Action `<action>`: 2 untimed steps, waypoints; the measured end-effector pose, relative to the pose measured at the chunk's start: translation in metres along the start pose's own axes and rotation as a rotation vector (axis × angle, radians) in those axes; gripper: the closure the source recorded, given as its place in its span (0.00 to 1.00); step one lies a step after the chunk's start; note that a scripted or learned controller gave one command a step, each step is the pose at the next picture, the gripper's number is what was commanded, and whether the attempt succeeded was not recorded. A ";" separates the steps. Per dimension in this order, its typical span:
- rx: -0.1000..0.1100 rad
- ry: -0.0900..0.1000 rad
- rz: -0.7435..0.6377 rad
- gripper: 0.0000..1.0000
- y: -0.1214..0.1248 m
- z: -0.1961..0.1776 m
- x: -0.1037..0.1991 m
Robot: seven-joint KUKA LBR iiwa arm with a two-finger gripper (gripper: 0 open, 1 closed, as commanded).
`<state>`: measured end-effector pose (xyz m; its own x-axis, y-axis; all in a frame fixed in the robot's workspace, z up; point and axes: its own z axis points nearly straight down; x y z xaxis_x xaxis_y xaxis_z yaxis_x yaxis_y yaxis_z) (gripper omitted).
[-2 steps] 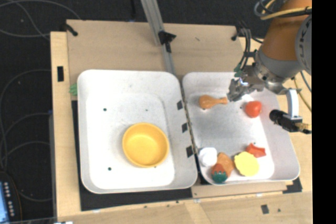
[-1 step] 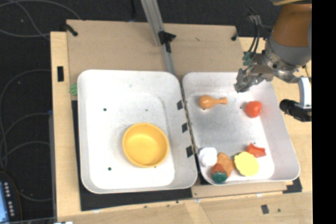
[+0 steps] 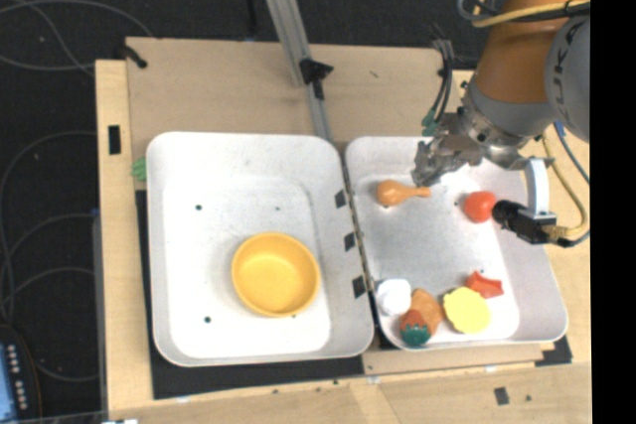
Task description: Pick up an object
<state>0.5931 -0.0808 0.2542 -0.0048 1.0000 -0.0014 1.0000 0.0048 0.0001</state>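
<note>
Over the right bin point(image 3: 537, 313), the hand point(image 3: 429, 172) hangs low, just beside the orange pear-shaped toy point(image 3: 397, 193) lying near the bin's far left side. Whether that hand is apart or together, I cannot tell. Judgement: pickup not yet achieved; the toy rests on the bin floor, so grasp and lift remain outstanding.

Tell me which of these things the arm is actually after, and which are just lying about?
Part of the job:
gripper, low in the right bin
orange drumstick-shaped toy just beneath it, the likeliest target

Lying about:
yellow bowl in the left bin
red ball
white ball
carrot-like toy
yellow disc
small red piece
</note>
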 end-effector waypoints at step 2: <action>0.000 0.001 -0.002 1.00 -0.021 0.007 0.115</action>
